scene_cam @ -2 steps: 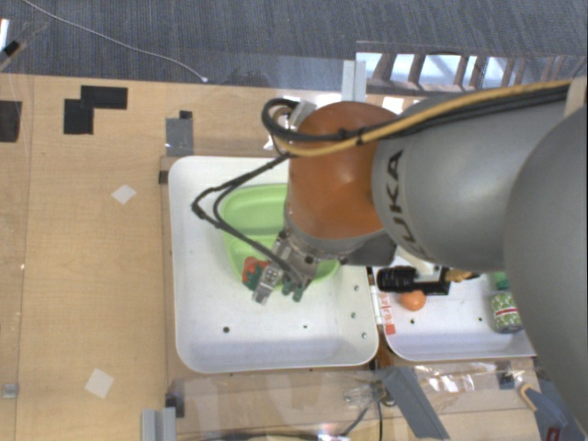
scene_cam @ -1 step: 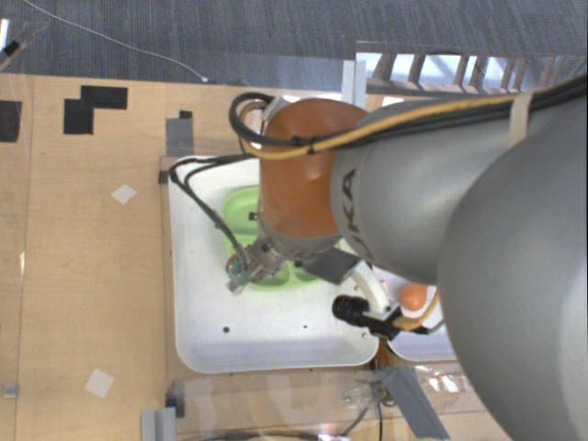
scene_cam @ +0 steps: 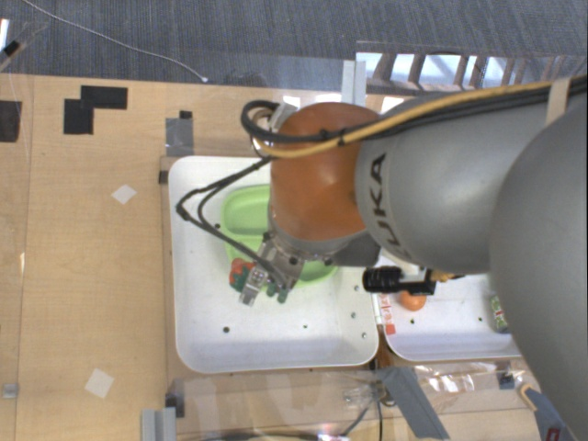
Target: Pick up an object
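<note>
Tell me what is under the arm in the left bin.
A green bowl shows partly from under the arm in the left bin. The pincer sits by a small orange and green item. The rest of the bowl is covered.

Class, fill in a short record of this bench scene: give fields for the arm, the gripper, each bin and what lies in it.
arm: grey KUKA arm, orange band, reaching in from the right
gripper: gripper low over the left bin
left bin: white bin holding a light green object, partly hidden under the wrist
right bin: white bin holding an orange item; other contents hidden by the arm
</note>
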`<state>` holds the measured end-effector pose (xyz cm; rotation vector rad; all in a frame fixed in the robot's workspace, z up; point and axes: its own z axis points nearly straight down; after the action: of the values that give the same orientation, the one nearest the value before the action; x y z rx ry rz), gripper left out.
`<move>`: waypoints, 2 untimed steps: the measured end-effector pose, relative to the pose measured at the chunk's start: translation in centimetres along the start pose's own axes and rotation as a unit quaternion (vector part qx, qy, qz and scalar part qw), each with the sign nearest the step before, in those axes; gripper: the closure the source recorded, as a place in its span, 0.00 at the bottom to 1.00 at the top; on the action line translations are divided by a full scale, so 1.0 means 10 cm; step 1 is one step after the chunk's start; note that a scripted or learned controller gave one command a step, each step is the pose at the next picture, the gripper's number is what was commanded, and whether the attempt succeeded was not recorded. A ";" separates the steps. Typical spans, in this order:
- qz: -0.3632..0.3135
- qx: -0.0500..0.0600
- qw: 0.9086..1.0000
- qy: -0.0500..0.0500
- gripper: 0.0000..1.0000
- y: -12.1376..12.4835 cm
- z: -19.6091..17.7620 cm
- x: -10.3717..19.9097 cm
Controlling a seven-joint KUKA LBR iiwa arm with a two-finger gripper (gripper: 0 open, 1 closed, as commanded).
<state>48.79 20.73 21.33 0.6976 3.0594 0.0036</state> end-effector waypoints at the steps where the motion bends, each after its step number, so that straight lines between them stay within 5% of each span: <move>1: 0.165 0.000 0.986 0.000 1.00 0.23 -0.04 0.12; 2: -0.030 -0.001 1.000 0.000 1.00 0.09 0.05 0.04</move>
<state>48.81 21.77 20.85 0.6054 3.0777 0.0051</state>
